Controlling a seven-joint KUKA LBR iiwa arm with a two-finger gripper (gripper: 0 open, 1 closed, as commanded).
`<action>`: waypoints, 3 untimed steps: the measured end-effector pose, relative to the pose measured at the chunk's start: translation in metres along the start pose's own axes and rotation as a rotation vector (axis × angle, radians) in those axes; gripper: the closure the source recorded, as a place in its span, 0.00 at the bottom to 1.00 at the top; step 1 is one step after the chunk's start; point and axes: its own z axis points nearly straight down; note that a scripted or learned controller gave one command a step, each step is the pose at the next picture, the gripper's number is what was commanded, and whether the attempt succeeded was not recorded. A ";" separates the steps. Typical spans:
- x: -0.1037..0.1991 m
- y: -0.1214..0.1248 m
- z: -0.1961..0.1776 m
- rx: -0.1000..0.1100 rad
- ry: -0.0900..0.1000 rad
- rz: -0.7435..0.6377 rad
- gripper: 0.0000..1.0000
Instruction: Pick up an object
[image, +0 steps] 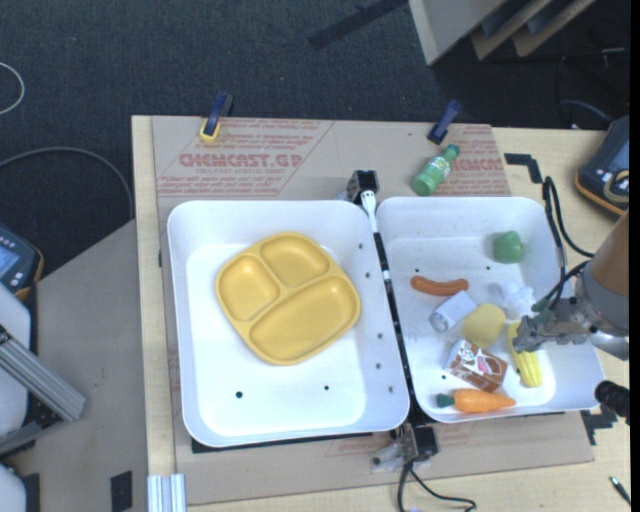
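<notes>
The grey metal hand (540, 331) of the arm comes in from the right and is low over the right-hand shallow white bin (470, 212), near its right wall. Its tips are beside a round pale yellow fruit like a lemon (484, 322) and just above a small yellow corn cob (528, 367). How far the hand is open I cannot tell, and nothing is clearly seen between its parts.

In the same bin lie a green rounded toy like a pepper (507, 246) at the upper right, an orange-brown sausage (439, 286) in the middle, a small grey and white cylinder (451, 312) touching the lemon, a brown and white wrapped packet (478, 365) under the lemon, and an orange carrot (481, 402) near the front edge.

The left-hand shallow white bin (210, 390) holds a yellow plastic plate with three compartments (288, 297). A small green bottle (433, 173) lies on the counter (260, 155) behind the right bin.
</notes>
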 end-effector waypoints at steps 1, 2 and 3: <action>0.038 0.004 0.052 -0.008 0.000 -0.008 1.00; 0.088 0.004 0.049 -0.008 0.002 -0.011 1.00; 0.169 0.039 -0.057 -0.024 0.001 -0.019 1.00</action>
